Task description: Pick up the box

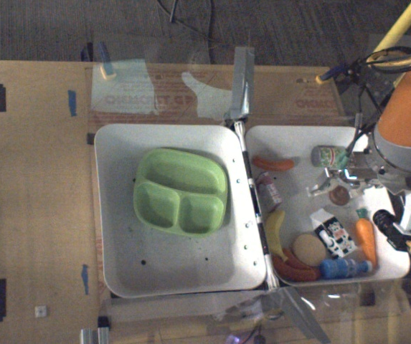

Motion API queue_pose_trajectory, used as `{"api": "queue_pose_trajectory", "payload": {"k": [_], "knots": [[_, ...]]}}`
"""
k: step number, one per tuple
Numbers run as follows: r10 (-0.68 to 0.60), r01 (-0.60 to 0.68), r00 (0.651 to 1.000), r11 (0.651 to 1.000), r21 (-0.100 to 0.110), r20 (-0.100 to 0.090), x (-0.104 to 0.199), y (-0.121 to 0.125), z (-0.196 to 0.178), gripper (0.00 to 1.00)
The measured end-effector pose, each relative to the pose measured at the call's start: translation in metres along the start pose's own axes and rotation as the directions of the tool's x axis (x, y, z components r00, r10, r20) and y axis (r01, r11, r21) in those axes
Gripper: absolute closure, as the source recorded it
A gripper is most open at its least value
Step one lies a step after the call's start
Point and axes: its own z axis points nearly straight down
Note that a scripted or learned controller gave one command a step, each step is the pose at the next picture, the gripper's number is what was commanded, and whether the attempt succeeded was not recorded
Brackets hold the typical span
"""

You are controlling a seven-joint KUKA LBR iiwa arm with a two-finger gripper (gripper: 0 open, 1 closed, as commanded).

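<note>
The box point(335, 236) is small, white with black and red print, and lies flat in the right bin point(291, 143) near its front right. My gripper point(332, 185) hangs over the right bin's middle right, a little behind the box and apart from it. A small brown round thing point(339, 196) sits just under the gripper. Nothing shows held in the gripper.
Around the box lie a carrot point(366, 239), a blue bottle point(344, 268), a tan round bun point(309, 249), a red sausage point(296, 269) and a banana point(275, 232). Farther back are a can point(326, 155) and a hot dog point(273, 164). A green divided plate point(181, 191) sits in the left bin point(115, 213).
</note>
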Motion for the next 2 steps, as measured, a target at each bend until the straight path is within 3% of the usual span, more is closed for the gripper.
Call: {"api": "queue_pose_trajectory", "payload": {"k": [1, 2], "knots": [[0.001, -0.001, 1.000, 1.000, 0.001, -0.001, -0.001, 0.001, -0.008, 1.00], [-0.035, 0.035, 0.999, 0.999, -0.005, 0.004, -0.053, 0.089, -0.205, 1.00]]}}
